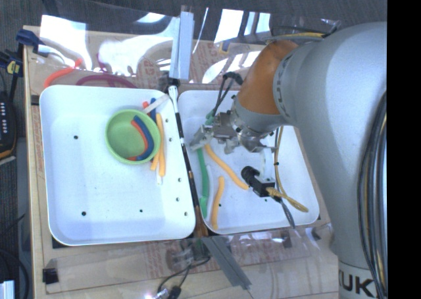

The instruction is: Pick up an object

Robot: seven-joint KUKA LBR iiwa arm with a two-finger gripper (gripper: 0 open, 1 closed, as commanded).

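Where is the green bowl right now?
The green bowl sits in the left white bin, near its upper right part, with orange sticks lying against its right side, close to the divide between the two bins.

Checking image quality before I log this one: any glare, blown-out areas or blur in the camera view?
Camera view: strong glare washes out the clear panel behind the bins; the left bin is bright but readable, with the green bowl crisp; the arm looks soft and casts shade over the right bin, and the hand is slightly blurred.
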